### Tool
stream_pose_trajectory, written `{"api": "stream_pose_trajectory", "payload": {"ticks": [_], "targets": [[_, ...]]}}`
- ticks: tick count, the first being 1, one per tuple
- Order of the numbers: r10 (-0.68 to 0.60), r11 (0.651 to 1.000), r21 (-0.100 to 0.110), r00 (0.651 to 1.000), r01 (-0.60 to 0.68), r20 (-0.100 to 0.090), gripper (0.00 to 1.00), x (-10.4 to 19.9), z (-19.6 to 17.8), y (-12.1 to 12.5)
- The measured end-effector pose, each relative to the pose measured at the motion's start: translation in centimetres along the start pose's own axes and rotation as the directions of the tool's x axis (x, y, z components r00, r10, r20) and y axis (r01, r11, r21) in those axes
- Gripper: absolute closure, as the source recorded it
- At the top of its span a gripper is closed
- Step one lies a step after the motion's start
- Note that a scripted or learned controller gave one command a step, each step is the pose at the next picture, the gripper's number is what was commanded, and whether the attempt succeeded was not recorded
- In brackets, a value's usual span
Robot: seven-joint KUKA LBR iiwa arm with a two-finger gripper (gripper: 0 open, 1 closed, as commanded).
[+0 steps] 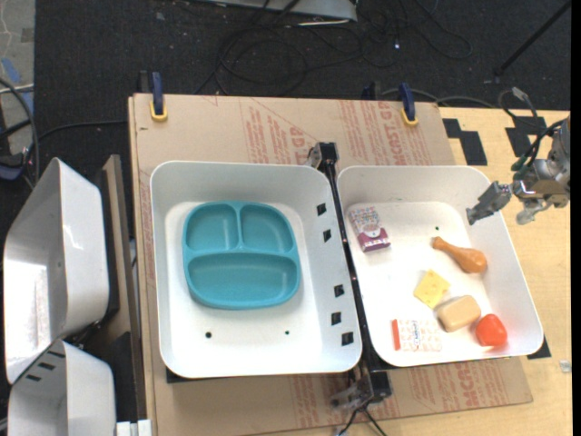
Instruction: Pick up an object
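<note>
**Fingers hanging over the right bin's far right rim, nothing between them**

Nearest the camera, along the front wall of the right bin point(536, 334), a small white card with red print point(415, 335) is lying flat beside a tan bread-like block point(457, 312), and a red-orange ball point(491, 331) is sitting just beside that block toward the bin's front right corner. A yellow wedge point(431, 289) is resting just behind the block, near the middle of the bin floor. Farther back, an orange drumstick-shaped toy point(460, 254) is lying at a slant, its thin end pointing toward the bin's far left. A small purple-and-white carton point(369, 228) is lying near the bin's left wall, well apart from the rest.

The gripper point(510, 204) is reaching in from the bench's right edge and hovering at the far right rim of that bin. Its fingers point(487, 202) are spreading apart, one dark finger angling down over the rim and the other staying outside it, and they are pinching nothing. The drumstick toy is lying closest to them, toward the bin's front and apart from the fingertips; no object is touching them.

In the left bin point(172, 334), a teal divided plate point(241, 253) is lying flat in the middle.
</note>
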State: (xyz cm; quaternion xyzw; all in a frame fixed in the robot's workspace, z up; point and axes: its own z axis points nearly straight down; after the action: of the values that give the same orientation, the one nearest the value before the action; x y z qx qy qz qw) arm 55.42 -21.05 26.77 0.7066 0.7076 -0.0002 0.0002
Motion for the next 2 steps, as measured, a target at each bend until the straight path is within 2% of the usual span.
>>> {"api": "stream_pose_trajectory", "payload": {"ticks": [2], "targets": [[0.003, 1.0, 0.004, 1.0, -0.003, -0.001, 0.0, -1.1, 10.9, 0.9]]}}
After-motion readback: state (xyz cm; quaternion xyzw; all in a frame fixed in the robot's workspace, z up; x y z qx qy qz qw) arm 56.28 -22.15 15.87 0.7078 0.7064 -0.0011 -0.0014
